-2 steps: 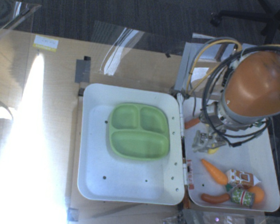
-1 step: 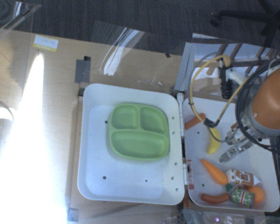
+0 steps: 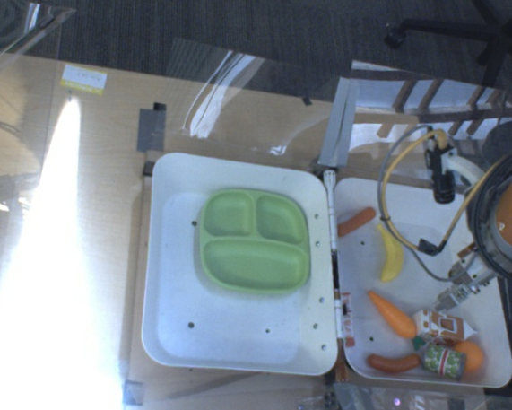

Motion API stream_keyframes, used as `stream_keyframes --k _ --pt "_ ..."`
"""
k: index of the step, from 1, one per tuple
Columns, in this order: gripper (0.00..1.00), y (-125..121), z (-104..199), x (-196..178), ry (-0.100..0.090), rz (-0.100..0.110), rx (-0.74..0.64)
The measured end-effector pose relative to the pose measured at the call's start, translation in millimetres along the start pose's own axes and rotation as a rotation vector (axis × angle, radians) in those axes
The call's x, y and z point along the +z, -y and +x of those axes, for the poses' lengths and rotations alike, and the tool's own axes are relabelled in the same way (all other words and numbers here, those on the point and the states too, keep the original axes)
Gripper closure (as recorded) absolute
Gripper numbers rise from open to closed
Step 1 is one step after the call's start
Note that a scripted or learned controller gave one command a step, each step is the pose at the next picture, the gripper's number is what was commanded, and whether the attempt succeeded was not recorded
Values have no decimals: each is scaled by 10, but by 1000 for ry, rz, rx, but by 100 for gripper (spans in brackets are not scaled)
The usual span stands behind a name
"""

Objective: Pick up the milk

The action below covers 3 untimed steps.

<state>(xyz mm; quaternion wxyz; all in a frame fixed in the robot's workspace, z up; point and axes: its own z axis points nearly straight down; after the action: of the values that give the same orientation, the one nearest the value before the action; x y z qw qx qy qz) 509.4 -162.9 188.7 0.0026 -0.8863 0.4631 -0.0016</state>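
— Two bins on my screen. Where's the milk [image 3: 443, 328]?

— Right bin [image 3: 351, 344], at five o'clock, lying beside a carrot [image 3: 390, 314] and a sausage [image 3: 390, 363].

— And the claw?

— My gripper [image 3: 457, 296] hangs just above the carton, at its twelve o'clock. Whether its fingers are spread, I cannot tell.

— Left bin [image 3: 163, 326]?

— One green divided plate [image 3: 254, 242].

Milk [image 3: 443, 328] hemmed: carrot [image 3: 390, 314] left, can [image 3: 442, 361] touching below, gripper [image 3: 460, 291] just above; bin wall [image 3: 505, 345] right.
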Motion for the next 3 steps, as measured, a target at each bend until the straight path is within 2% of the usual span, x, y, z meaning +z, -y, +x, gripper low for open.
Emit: stream_keyframes --k 1,2,3 --pt "100 455 715 269 1 1 -305" --pt "100 2 212 164 -1 0 -766" --pt "100 388 -205 -728 0 0 -404"
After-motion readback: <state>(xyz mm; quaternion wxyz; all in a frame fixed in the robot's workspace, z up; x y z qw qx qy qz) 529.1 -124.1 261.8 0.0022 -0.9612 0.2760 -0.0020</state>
